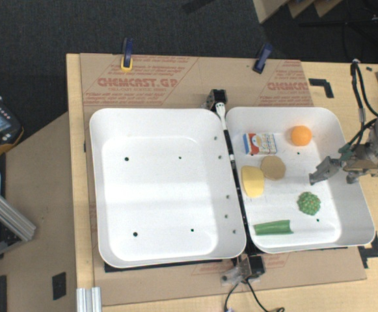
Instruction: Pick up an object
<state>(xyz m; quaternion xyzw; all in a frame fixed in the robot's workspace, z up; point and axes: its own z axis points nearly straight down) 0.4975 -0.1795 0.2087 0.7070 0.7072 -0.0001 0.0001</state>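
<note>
Claw [319,174] hovers low in the right bin [351,207].
Empty; spread unclear, poised between orange ball [300,135] and green ball [309,203].

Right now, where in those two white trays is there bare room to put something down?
The left bin offers a broad bare floor, wall to wall. The right bin is crowded: a small carton, orange ball, tan disc, yellow piece, green ball and green stick. The gripper hangs over its right side.
</note>
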